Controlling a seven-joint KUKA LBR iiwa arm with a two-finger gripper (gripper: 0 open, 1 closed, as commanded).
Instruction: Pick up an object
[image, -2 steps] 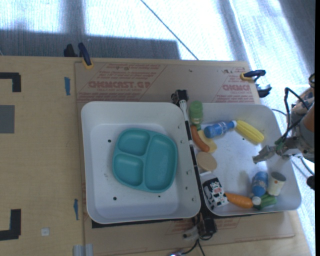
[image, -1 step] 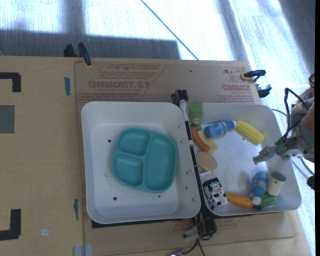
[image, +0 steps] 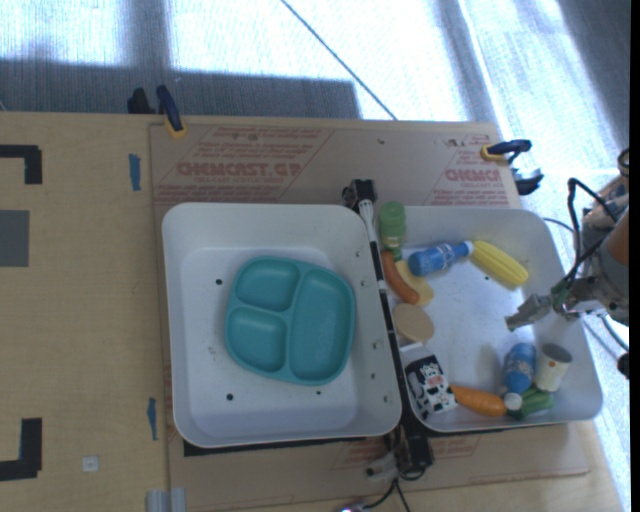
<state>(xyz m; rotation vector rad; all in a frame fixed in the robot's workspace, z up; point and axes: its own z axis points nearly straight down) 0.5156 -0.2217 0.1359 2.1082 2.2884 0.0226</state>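
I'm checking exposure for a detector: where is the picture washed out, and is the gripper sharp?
Camera view: sunlight streaks the floor along the top and bleaches the right bin; the left bin is evenly lit around the teal tray; the gripper looks soft and slightly blurred.

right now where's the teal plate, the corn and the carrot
teal plate (image: 291, 320), camera view, on the ridge between its compartments
corn (image: 498, 263), camera view, on the middle of the yellow cob
carrot (image: 477, 401), camera view, on the middle of its orange body
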